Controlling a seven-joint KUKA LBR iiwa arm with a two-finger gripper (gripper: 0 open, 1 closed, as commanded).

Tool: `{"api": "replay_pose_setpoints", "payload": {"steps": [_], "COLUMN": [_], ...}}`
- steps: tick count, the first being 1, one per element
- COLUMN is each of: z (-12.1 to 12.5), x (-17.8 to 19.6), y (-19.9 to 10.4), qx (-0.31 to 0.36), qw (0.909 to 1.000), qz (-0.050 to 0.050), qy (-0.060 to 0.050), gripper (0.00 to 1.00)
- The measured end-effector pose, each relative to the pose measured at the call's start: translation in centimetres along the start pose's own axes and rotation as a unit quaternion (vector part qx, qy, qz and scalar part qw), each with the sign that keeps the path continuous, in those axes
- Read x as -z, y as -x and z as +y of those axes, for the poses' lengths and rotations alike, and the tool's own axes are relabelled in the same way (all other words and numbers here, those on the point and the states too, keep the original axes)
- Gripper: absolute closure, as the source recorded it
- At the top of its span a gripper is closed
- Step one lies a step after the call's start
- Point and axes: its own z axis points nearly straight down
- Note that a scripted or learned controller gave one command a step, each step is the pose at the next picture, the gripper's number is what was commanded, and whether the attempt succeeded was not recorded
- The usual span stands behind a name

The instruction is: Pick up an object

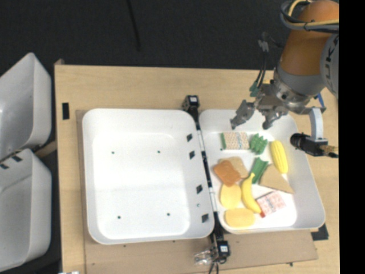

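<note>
The hand (254,119) hangs wide open, holding nothing, above the far end of the right bin (312,207). The cracker (235,140) lies just below it, easy to grab.

Two bins sit side by side on the bench (142,84), touching along the middle. Everything lies in the right bin (311,210): cracker (235,140) at the back, corn (279,156) to its right, toast (227,172) in the middle, banana (248,194) just in front. The left bin (142,176) lies beside them.
</note>
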Motion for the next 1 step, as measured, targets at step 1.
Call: {"api": "replay_pose_setpoints", "payload": {"steps": [1], "z": [0.18], "x": [0.68], "y": [0.08], "qx": [0.001], "qw": [1.0000], "qz": [0.000], "qy": [-0.001], "gripper": [1.00]}}
